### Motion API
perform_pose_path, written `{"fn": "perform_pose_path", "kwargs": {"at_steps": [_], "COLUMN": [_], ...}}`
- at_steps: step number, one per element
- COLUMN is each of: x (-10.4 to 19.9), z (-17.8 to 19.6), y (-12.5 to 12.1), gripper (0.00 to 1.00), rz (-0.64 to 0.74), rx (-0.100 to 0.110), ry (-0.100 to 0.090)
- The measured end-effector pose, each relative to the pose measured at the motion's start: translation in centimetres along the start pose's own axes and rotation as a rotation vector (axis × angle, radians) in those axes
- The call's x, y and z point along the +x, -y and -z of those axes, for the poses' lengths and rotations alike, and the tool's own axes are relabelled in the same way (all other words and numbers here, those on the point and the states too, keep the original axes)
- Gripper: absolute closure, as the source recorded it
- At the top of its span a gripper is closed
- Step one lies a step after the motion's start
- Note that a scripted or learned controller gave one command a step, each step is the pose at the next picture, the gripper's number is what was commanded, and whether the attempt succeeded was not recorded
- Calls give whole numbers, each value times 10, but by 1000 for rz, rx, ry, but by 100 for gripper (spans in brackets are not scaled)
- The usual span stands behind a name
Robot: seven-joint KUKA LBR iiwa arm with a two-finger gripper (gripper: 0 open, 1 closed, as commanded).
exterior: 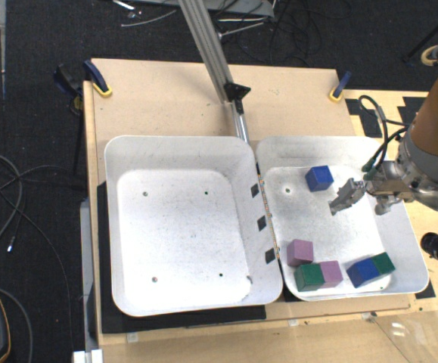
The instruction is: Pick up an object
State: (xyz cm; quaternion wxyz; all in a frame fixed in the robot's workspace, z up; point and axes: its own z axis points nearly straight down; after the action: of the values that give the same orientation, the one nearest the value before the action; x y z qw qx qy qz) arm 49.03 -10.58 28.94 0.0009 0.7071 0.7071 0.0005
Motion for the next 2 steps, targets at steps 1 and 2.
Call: {"fn": "perform_pose_path", "kwargs": {"at_steps": [1,2], "x": [17,49], "z": [78,-1], "y": [-1,-92], "gripper": [0,0], "rz": [6,7], "rx": [-8,3], "ry": [1,0]}}
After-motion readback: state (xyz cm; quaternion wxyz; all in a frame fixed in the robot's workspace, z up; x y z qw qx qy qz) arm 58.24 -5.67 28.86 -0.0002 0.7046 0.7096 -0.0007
